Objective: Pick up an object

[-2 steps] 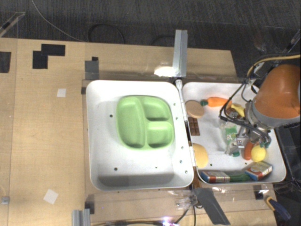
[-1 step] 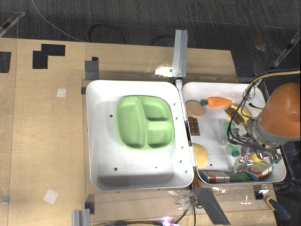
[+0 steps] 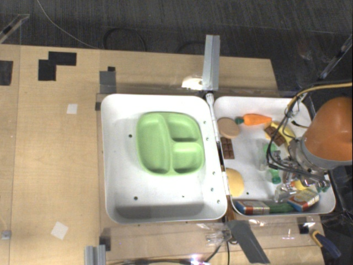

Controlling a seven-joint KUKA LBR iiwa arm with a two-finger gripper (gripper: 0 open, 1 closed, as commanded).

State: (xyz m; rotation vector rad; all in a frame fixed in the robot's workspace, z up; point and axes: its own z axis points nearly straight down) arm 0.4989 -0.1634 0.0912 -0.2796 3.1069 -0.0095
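The right bin (image 3: 249,164) holds several small toy foods. An orange carrot (image 3: 255,120) lies at the back, beside a round tan cookie (image 3: 229,127). A brown chocolate bar (image 3: 227,147) sits along the left wall, and a yellow round piece (image 3: 234,181) lies nearer the front. My gripper (image 3: 285,190) is low in the bin's front right corner, under the orange-banded wrist (image 3: 331,128). It hangs over a small green piece (image 3: 275,175) and a yellow, blue and red item (image 3: 306,199). Cables and the wrist hide what lies beneath it.
The left bin (image 3: 118,159) holds a green divided plate (image 3: 168,143). A red and green stick-shaped item (image 3: 263,207) lies along the right bin's front wall. A brown piece (image 3: 273,132) sits near the carrot. A metal post (image 3: 211,62) stands behind the bins.
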